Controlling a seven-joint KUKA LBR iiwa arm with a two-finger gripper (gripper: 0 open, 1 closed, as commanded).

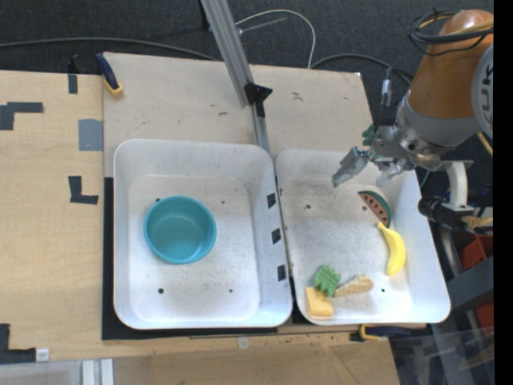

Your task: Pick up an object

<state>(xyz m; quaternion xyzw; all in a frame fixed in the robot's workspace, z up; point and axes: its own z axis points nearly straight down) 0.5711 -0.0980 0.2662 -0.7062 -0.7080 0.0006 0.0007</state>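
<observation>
The pincer point(365, 168) hangs over the right bin point(321, 215) toward its twelve o'clock edge, fingers spread and gripping nothing. A watermelon slice point(374, 205) lies just at its five o'clock, a banana point(393, 249) beyond. Toward six o'clock sit a green toy point(325, 278), a yellow block point(318, 303) and a tan stick point(354, 286). The left bin point(128, 215) holds a teal bowl point(180, 229).
</observation>
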